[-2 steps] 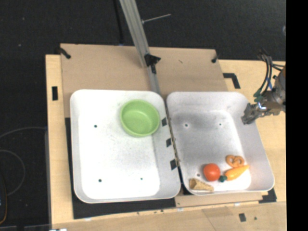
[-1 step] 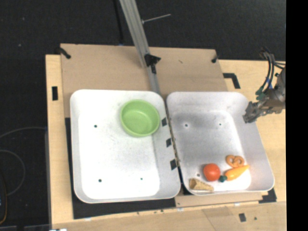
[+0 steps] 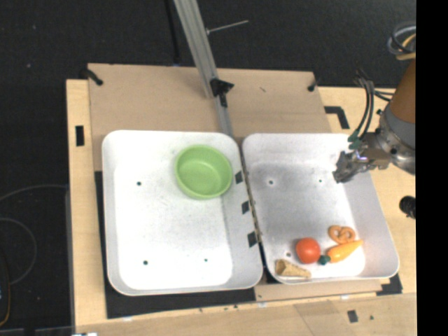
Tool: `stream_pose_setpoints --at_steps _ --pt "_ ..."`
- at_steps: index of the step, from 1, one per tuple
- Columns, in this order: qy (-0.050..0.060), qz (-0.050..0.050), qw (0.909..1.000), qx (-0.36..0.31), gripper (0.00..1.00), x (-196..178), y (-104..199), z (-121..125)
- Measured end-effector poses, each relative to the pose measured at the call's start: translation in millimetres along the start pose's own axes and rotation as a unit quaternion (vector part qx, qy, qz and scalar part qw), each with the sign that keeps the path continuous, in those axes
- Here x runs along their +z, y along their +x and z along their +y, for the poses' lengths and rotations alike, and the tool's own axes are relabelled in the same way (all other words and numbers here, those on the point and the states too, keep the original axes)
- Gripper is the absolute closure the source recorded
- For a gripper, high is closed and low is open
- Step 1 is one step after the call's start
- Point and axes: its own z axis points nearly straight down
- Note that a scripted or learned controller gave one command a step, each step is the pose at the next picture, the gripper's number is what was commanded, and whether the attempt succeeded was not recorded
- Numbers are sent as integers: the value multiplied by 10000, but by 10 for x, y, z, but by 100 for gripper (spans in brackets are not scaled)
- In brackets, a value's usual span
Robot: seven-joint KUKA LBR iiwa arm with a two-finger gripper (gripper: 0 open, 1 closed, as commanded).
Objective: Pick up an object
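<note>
Camera view: nothing lifted yet, the whole pick left to do. Gripper (image 3: 345, 168) poised over the upper right edge of the right bin (image 3: 294, 187), holding nothing visible; finger spread impossible to tell. Candidate objects well apart from it, clustered in the near corner: tomato (image 3: 307, 250), pretzel (image 3: 341, 233), orange pepper (image 3: 344, 251), cracker (image 3: 291, 269). Green bowl (image 3: 204, 171) in the left bin (image 3: 140, 222).

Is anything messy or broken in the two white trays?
Nothing looks broken or spilled. The green bowl sits upright in the left bin. In the right bin, the tomato, pretzel, orange pepper and cracker just huddle in the near corner. The hand hovers at the bin's far right edge.
</note>
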Motion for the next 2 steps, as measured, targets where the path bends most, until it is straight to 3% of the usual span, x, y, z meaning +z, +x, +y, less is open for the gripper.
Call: stream_pose_setpoints --at_steps 2 --pt "7 1 10000 -9 100 238 918 70"
